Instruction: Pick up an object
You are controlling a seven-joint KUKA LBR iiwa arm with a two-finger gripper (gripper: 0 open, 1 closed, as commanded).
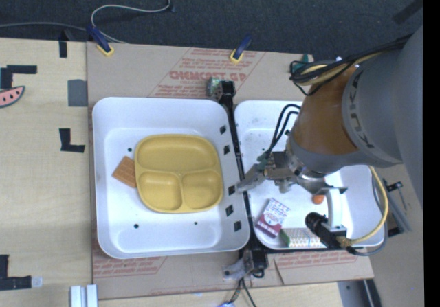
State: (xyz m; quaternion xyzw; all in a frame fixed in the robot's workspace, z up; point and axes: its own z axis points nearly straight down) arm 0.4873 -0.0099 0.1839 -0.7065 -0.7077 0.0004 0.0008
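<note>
While the grey arm with the orange band (323,127) is reaching in over the right shallow white bin (258,123), its two-finger gripper (256,176) is hanging low by that bin's left wall, and whether it is open or closed I cannot tell. Just below it, a small pink-and-white printed packet (274,216) is lying near the right bin's front edge, apart from the gripper, with a small orange piece (317,198) nearby. Filling the middle of the left shallow white bin (110,230), a yellow 3-compartment plastic plate (179,172) is sitting with a tan flat piece (125,172) tucked under its left edge.
</note>
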